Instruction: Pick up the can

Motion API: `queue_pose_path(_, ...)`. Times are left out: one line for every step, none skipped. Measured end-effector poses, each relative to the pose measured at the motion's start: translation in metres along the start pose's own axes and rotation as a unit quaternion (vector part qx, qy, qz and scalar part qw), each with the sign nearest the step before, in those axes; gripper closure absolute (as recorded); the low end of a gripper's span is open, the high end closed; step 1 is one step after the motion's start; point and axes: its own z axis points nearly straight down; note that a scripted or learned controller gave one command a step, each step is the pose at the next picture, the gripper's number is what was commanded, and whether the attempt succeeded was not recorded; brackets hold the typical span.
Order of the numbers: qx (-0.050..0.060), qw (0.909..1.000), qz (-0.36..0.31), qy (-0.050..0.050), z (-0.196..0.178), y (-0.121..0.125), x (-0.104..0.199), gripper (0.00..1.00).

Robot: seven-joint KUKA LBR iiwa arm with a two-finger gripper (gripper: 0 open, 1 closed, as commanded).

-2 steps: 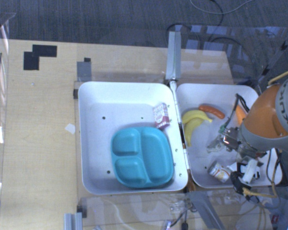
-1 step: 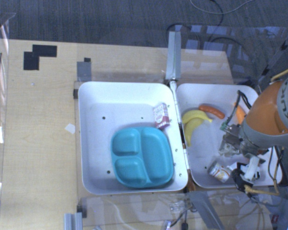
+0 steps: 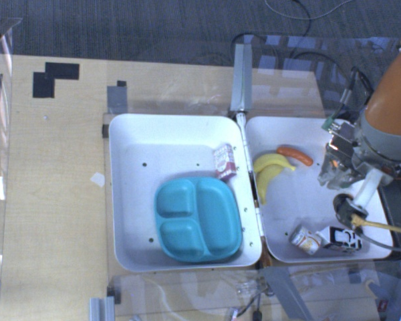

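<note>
Spanning the surface (image 3: 53, 179), two white bins are seen side by side. The arm (image 3: 391, 105) is hung over the right bin (image 3: 281, 246), its gripper (image 3: 337, 169) state not discernible. A blue tray (image 3: 197, 218) is laid in the left bin (image 3: 130, 199). The can (image 3: 305, 239) is tipped near the right bin's front edge; its label cannot be read.

arm (image 3: 391, 109): bulky rounded body at the right edge of the frame, cut off by that edge
upper shell: orange dome, smooth and matte
band below it: pale grey collar, curved, with a darker grey rim underneath
wrist block (image 3: 339, 154): boxy grey metal assembly, shiny in places, with a small green part at its upper left corner
cables: thin dark wires looping from the wrist block up toward the orange dome
lower attachment (image 3: 351, 209): white cylindrical stem ending in a black rounded piece
</note>
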Motion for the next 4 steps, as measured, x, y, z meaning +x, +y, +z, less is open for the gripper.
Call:
queue_pose_path(0.001,0.9808,0.195,-0.001,0.003,-0.047,0.070,1.00)
queue_pose_path(0.000,0.9851,0.172,0.000,-0.063,-0.025,0.038,1.00)
queue_pose_path(0.003,0.9930,0.118,-0.001,0.016,-0.084,0.125,1.00)
queue_pose_path(0.002,0.9935,0.114,-0.001,0.001,-0.106,0.158,1.00)
